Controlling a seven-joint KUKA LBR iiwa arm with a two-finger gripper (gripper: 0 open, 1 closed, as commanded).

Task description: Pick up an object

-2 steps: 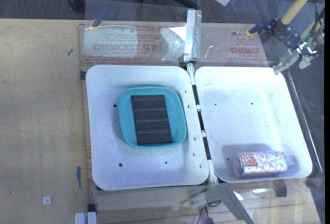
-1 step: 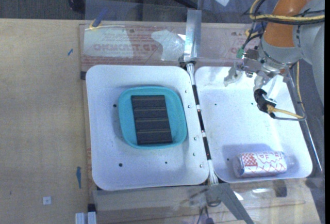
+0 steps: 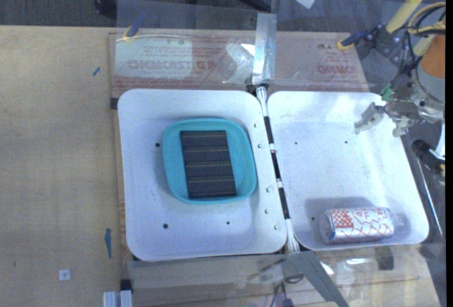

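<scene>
End effector [image 3: 383, 117] over right bin's [image 3: 311, 157] far right corner, fingers spread apart, nothing between them

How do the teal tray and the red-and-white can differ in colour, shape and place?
The teal tray is a flat rounded square with a dark ribbed insert; the red-and-white can is a cylinder lying on its side. The tray lies mid-bin in the left bin; the can lies by the near edge of the right bin. Both rest untouched.

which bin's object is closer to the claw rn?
The red-and-white patterned can, lying on its side at the near edge of the right bin. The claw is over that bin's far right corner; the teal tray sits in the left bin.
</scene>
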